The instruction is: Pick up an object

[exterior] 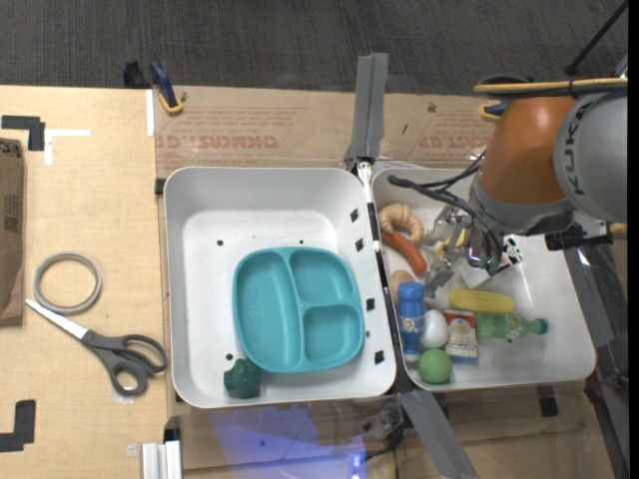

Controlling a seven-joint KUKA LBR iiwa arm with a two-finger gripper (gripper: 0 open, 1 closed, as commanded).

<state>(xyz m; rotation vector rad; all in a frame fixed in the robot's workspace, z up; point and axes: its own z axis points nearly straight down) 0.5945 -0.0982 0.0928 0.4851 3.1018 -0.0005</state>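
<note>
My gripper (451, 257) hangs low over the right bin (559, 357), under the orange band of the arm (527, 158). It sits just right of an orange sausage (405, 250) and a tan pretzel-like pastry (397, 217). Just below it lie a yellow corn cob (481, 300), a blue bottle (410, 307) and a white egg (433, 329). Further toward the front are a red and white box (461, 337), a green bottle (510, 327) and a green ball (434, 366). I see nothing lifted.
The left bin (200, 228) holds a teal divided plate (300, 309) and a dark green lump (242, 378) at its front corner. Scissors (105, 345) and a tape ring (67, 281) lie on the bench at the left.
</note>
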